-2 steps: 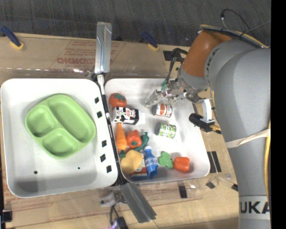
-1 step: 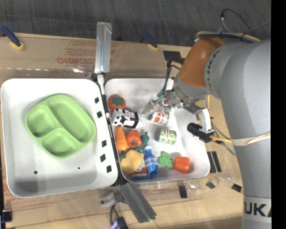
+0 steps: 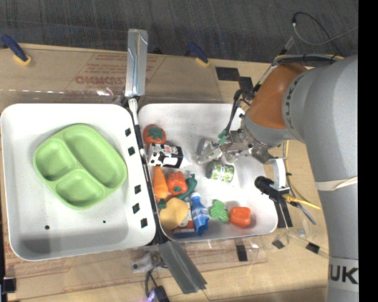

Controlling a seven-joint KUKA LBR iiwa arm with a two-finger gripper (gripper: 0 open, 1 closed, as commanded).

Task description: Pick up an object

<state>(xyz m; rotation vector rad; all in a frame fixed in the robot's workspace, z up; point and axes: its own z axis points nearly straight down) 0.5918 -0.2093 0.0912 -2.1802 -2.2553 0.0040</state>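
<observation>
Seen from above, a grey arm (image 3: 321,124) with an orange band reaches from the right into the right bin (image 3: 189,115) of two white bins on the counter (image 3: 63,61). Its pincer (image 3: 209,151) hangs low over the middle of that bin, just above a small white-and-green can (image 3: 222,172); whether it is released or clenched cannot be told at this angle. Along the bin's left wall lie a tomato (image 3: 154,134), a black-and-white carton (image 3: 165,156), a carrot (image 3: 160,182) and a red pepper (image 3: 177,182). Near the front sit a yellow fruit (image 3: 173,214), a blue bottle (image 3: 199,212), a green toy (image 3: 218,211) and an orange pepper (image 3: 240,216). The left bin (image 3: 25,231) carries a green divided plate (image 3: 80,165), well apart from the arm.
</observation>
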